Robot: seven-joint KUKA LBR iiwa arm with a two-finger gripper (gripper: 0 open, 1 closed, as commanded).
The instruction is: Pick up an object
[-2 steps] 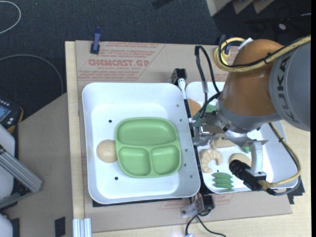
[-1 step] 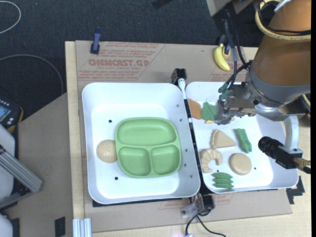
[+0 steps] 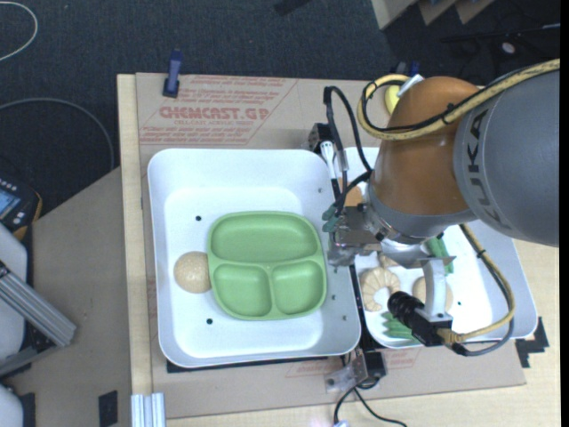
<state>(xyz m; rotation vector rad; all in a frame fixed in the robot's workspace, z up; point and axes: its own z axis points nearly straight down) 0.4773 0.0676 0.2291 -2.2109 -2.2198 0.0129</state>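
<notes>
Dark carpet surrounds the desk [image 3: 222, 114]. Lower right of frame, the arm [image 3: 427, 158] hides its jaws, so grip is unknown; descend squarely over the pale shell-like object [image 3: 378, 283].

Brown board [image 3: 213, 114] under the bins — blue clip [image 3: 172, 74] at its top edge

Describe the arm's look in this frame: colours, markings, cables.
The arm is a thick grey tube with part of dark KUKA lettering on its side. Below it sits a rounded orange band, then a grey metal wrist block. Black cables run along the wrist, and one loops under the arm on the right.
</notes>
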